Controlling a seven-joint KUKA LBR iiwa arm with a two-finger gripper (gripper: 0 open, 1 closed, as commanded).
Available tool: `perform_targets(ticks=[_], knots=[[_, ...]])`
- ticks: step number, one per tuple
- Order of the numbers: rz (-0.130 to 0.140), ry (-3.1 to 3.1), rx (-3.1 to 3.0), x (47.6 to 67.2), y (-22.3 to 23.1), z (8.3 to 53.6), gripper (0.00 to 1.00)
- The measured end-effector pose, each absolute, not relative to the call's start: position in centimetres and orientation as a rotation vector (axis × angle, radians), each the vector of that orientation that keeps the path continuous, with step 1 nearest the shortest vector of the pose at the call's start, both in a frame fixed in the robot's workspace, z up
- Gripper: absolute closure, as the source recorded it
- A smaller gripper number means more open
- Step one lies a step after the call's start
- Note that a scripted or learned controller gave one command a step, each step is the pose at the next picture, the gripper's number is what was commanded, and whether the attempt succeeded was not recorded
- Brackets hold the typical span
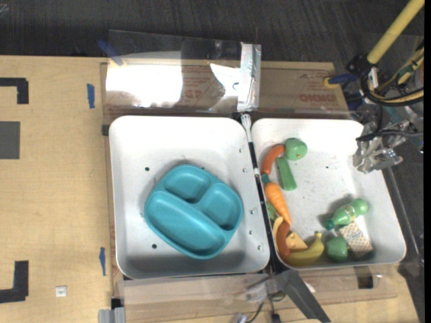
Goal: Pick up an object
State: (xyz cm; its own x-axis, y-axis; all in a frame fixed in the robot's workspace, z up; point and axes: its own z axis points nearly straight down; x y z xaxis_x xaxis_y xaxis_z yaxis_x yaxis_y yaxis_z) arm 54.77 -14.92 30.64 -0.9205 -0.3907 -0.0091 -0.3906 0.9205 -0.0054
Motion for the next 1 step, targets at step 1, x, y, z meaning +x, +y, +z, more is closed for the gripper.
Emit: perform_targets(ticks=[1], knots=[[-0.010, 3.089, -0.509, 50.55, -22.56, 37.37, 1.00]])
